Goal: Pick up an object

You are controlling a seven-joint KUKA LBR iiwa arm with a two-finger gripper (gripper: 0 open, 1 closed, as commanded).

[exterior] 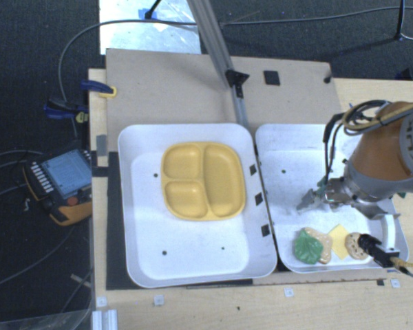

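Note:
In the right bin [289,150], near its front edge, lie a green leafy toy food piece [305,246] with a tan bit beside it, a yellow cheese-like slice [339,239] and a small brown cookie-like piece [356,246]. My gripper [334,201] hangs over the right bin just behind these items, below the arm's orange band [385,143]. The wrist body hides much of it. Nothing visible is lifted off the bin floor.
The left bin [144,253] holds a yellow three-compartment plate [203,181] toward its back. A metal pole [213,40] slants across the back of the bench. Cables and a blue handheld device [62,177] lie on the floor to the left.

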